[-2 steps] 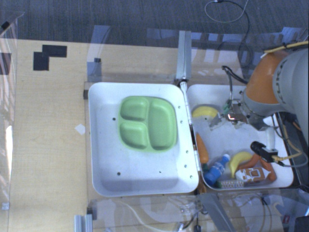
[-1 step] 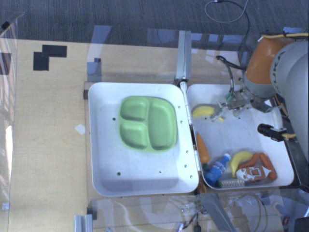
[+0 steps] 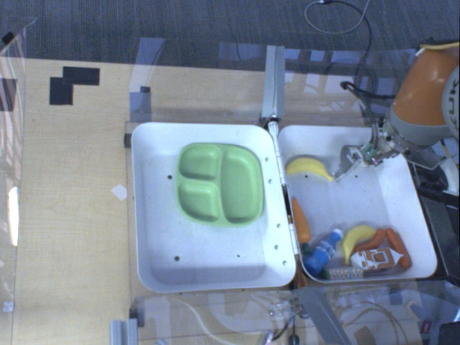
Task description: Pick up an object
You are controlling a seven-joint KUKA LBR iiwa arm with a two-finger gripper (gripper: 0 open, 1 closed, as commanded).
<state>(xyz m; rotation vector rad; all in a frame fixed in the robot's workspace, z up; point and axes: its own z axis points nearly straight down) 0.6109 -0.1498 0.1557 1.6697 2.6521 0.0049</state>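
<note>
1. Camera view, layout: two white bins side by side. Left bin point(image 3: 154, 214) holds a green divided tray point(image 3: 219, 182) and nothing graspable-looking besides. Right bin point(image 3: 402, 192) holds the loose stuff.
2. Gripper point(image 3: 349, 160) sits over the upper part of the right bin, arm point(image 3: 430, 92) coming in from the right w/ orange band above the wrist. Whether it's apart or together, can't tell — too small and blurred at this angle. Nothing visibly between them, so treat it as holding nothing.
3. Nearest target: a banana point(image 3: 309, 167), lying flat near the bin's upper left, just beside the gripper tip on its left. May be touching at the banana's right end; can't say for sure.
4. Other stuff, well apart at the bin's lower edge: carrot point(image 3: 302, 221) along the left wall, blue bottle point(image 3: 323, 250), second banana point(image 3: 357, 238), orange packet point(image 3: 381, 256). Crowded, touching each other — poor pick.
5. Judgement: step in hand = line up on the upper banana and grasp. To do it well: centre over the fruit's middle, not its tapered end; straddle across the short width; go low enough to close around it rather than skid off the curved skin.
6. Risk: wall and divider are close on the left — a nudge could shove the banana against the rim.
</note>
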